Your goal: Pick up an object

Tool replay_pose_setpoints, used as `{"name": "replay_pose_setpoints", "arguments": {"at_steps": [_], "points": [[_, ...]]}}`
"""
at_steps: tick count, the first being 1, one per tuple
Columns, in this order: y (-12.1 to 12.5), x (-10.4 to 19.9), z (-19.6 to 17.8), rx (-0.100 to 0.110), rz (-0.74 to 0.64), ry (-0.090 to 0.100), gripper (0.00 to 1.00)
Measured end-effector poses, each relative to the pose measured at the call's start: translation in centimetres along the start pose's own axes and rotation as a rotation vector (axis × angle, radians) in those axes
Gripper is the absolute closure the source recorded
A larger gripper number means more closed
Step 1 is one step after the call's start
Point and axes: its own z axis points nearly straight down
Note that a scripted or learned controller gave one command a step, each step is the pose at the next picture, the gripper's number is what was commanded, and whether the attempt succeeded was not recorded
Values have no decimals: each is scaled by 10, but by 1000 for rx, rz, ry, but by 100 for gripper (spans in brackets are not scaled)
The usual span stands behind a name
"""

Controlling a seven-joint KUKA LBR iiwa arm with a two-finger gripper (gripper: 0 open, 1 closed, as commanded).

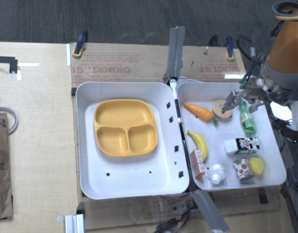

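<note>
Over right bin (pixel 280 169) far edge, arm reaches from right, claw (pixel 235 101) low beside green bottle (pixel 246 120); grip state unclear

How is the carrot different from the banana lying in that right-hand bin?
The carrot is orange with a green tip, while the banana is yellow. The carrot is straight and tapered; the banana curves. The carrot lies nearer the bin's far wall, the banana nearer the middle. Both lie flat in the right bin, close to the divider.
</note>
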Motion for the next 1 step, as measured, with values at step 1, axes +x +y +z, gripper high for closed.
{"name": "replay_pose_setpoints", "arguments": {"at_steps": [1], "points": [[44,10,74,-1,1,0,0]]}}
